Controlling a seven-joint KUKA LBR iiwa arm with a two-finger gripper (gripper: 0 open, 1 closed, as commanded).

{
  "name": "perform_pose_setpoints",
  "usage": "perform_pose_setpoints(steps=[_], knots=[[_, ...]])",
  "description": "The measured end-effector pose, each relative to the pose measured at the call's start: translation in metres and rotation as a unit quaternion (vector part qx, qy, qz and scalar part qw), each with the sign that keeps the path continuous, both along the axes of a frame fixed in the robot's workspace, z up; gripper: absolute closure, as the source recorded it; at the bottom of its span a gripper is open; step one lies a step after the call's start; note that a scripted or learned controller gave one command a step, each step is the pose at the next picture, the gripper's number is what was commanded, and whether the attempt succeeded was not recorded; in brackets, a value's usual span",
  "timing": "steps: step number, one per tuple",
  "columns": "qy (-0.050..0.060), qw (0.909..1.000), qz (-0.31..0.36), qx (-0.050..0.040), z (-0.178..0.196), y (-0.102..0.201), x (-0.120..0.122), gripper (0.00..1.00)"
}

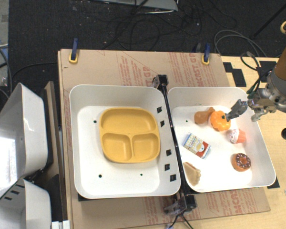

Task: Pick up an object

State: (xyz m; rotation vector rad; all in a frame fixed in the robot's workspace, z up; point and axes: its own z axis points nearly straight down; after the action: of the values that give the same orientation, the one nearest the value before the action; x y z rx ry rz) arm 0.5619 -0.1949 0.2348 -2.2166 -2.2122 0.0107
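Note:
The right bin (257, 180) holds several toy foods: an orange fruit (219, 121), a brown drumstick-like piece (203, 116), a small blue and white carton (196, 145), a pink and white piece (237, 136), a chocolate doughnut (240, 161) and a tan bread slice (192, 173). My gripper (238, 109) reaches in from the right, just above and right of the orange fruit. One dark finger (236, 109) points down-left toward the fruit. Nothing shows held between the fingers.
The left bin (81, 175) contains a yellow divided plate (130, 133). A black divider (169, 128) runs between the bins. A white container (16, 137) stands off the bench at the left. Cables lie on the dark floor behind.

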Motion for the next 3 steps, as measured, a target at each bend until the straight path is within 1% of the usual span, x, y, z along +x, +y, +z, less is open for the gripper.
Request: perform_pose_setpoints(steps=[1, 3], knots=[[-0.006, 1.0000, 0.001, -0.0014, 0.007, 0.000, 0.003, 0.00], [-0.004, 1.0000, 0.000, -0.0009, -0.091, -0.016, 0.008, 0.00]])
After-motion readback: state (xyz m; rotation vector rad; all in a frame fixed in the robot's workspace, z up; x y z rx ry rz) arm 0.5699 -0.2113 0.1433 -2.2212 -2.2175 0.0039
